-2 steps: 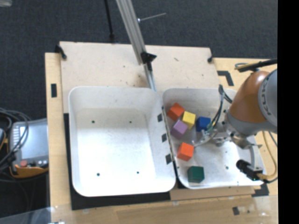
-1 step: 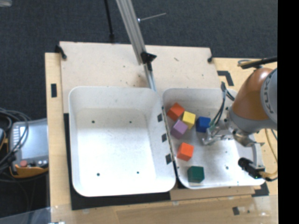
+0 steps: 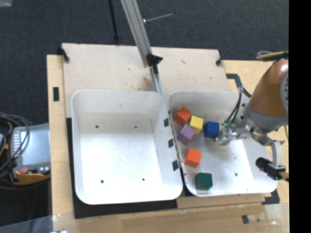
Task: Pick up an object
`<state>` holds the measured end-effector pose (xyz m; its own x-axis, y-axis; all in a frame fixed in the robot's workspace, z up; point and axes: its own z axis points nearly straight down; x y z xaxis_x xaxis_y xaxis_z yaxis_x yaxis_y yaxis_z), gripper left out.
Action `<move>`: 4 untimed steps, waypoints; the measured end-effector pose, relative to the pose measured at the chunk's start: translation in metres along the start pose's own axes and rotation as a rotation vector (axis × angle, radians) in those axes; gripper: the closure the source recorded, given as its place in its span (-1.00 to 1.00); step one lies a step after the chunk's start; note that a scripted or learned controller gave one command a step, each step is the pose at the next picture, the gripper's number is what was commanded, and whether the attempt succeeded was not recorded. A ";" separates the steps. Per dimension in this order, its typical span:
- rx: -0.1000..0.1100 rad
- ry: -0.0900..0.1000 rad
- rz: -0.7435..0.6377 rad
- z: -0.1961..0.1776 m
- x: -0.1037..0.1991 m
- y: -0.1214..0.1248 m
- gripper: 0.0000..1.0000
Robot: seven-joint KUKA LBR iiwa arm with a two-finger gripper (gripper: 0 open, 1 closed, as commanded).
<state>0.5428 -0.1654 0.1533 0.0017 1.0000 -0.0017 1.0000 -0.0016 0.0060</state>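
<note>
Camera view from my remote station: two white bins sit side by side on the bench. Right bin [image 3: 243, 188] holds six blocks. An orange block [image 3: 182, 115], a yellow block [image 3: 196, 123], a purple block [image 3: 186, 134] and a blue block [image 3: 211, 129] cluster near its upper left. A second orange block [image 3: 193, 157] lies apart below them, and a green block [image 3: 203, 181] sits near the bin's lower edge. I see the arm [image 3: 269, 93] reaching in from the right, with the gripper [image 3: 224, 135] low over the right bin, just beside the blue block on its right side. Whether it touches that block is unclear, and nothing visibly sits in its grasp. Left bin [image 3: 121, 144] noted alongside.
</note>
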 end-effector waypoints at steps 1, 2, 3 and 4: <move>-0.001 0.000 -0.005 -0.048 0.003 0.009 1.00; -0.001 -0.001 -0.006 -0.093 0.001 0.011 1.00; 0.005 0.002 -0.009 -0.087 0.062 0.008 1.00; 0.003 0.003 -0.010 -0.097 0.115 0.011 1.00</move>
<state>0.5530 -0.0506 0.2503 -0.0085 1.0000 0.0013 1.0000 0.0085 0.0035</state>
